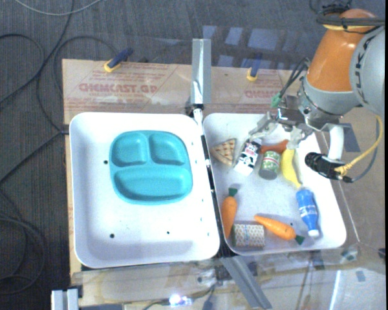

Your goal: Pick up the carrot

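Orange and tapering, two carrots lie in the right bin [339, 234]: one carrot [229, 214] stands lengthwise against the bin's left wall, its green stub toward the far side, and a second carrot [276, 228] lies slantwise near the front edge, its thick end just beside a patterned cylindrical block [249, 235]. My gripper [279, 129] hangs over the bin's far end, above a small can [269, 163], a banana [290, 165] and a little carton [246, 157]; whether my jaws are parted or closed I cannot tell from this angle, and nothing shows between them. Either carrot is well apart from me, so I judge the reach is yet to be made. A blue bottle [308, 213] lies by the right wall, a waffle-textured wedge [224, 151] near the left. The left bin [81, 192] carries a smooth teal compartment tray [151, 166], glossy plastic like the bins.
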Controlling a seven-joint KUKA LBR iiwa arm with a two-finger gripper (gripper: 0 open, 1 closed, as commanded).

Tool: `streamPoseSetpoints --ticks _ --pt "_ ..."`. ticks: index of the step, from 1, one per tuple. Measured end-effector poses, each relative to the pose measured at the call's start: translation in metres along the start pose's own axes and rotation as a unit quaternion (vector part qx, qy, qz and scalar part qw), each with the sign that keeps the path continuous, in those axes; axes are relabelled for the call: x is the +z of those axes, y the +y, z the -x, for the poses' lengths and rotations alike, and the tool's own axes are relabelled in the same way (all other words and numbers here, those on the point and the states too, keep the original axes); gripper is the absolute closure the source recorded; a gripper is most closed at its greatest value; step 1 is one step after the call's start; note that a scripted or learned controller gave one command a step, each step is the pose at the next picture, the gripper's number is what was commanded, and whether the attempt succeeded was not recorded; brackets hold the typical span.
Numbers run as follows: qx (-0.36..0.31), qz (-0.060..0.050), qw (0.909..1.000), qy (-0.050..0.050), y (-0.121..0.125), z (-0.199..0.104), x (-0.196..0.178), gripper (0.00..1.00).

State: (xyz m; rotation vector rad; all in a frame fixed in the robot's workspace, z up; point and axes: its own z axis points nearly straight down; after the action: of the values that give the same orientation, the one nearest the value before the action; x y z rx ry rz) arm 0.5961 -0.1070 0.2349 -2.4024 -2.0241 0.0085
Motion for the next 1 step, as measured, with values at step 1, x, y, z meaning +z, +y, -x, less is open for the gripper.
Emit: streamPoseSetpoints --ticks 1 --pt "0.06 -0.001 0.9982 0.002 0.0241 -0.0298 0.0033 0.0"
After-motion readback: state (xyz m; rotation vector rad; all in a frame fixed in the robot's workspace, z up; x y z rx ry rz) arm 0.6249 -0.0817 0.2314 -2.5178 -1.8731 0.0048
